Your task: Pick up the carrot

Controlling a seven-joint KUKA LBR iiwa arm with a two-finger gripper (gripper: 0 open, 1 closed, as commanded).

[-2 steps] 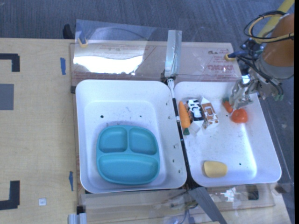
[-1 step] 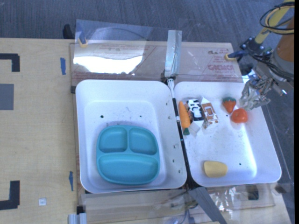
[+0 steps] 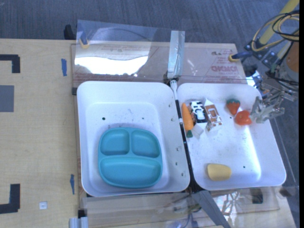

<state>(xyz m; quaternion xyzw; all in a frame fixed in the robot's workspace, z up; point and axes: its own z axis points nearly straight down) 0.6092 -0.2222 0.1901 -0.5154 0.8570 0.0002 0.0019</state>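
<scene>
Carrot (image 3: pixel 187 117) jammed vs left wall of right bin (image 3: pixel 270 170), toy car (image 3: pixel 198 112) touching. Gripper (image 3: pixel 266 109) far right; finger state: can't tell. Risk: finger hits wall, grabs car instead.

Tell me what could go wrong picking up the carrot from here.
The carrot lies tight along the right bin's left wall, so a finger may hit the wall. The toy car sits right beside it and could be nudged or grabbed instead. The end effector is across the bin near two strawberries, which it might knock.
</scene>
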